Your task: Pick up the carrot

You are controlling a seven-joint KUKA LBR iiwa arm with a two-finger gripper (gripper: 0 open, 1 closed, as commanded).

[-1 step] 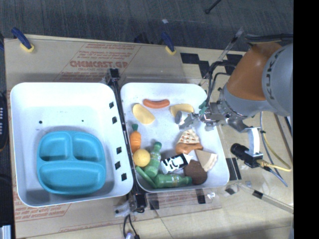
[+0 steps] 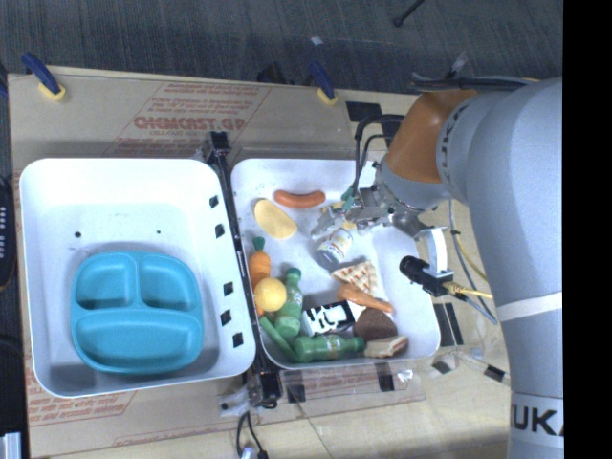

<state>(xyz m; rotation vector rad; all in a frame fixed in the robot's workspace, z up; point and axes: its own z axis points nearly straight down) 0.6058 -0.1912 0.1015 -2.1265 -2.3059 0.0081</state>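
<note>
The carrot is a short orange piece with a green top. It lies against the left wall of the right bin, just above a yellow lemon. My gripper hangs over the middle of the right bin, well to the right of the carrot and apart from it. It sits close above a small silvery item that partly blends with it. Nothing orange shows at the gripper.
Around the gripper lie a sausage, a yellow wedge, a waffle-like slice and an orange stick. Green vegetables and a dark lump crowd the front. The left bin holds a blue divided tray.
</note>
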